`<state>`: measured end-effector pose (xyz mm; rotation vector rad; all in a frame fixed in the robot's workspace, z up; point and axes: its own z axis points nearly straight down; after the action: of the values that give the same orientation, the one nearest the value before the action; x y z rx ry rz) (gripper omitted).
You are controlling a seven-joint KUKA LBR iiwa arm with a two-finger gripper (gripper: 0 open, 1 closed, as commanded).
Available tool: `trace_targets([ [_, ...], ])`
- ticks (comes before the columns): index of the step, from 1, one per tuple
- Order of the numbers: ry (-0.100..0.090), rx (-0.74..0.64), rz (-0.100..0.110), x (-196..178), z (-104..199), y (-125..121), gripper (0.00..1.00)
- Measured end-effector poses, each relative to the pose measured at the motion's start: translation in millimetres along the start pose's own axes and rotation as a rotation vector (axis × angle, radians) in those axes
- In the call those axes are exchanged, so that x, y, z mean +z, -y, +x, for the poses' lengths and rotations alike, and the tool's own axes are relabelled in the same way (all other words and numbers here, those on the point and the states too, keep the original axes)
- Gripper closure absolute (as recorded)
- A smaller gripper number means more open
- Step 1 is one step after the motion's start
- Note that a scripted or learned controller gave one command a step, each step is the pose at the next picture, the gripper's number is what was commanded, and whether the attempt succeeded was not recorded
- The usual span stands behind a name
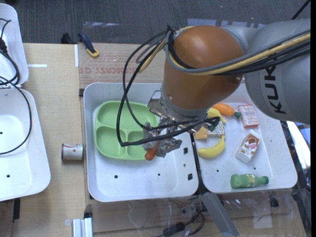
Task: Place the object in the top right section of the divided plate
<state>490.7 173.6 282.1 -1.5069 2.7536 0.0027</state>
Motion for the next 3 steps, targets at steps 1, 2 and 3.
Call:
trace_targets([
  [1,0.003,0.007,0.0,-9,-1,1,1.0],
  [2,0.001,0.04,0.002,-100,9,-8,1.0],
  [3,0.002,0.132,0.002,-131,-29,26,1.0],
])
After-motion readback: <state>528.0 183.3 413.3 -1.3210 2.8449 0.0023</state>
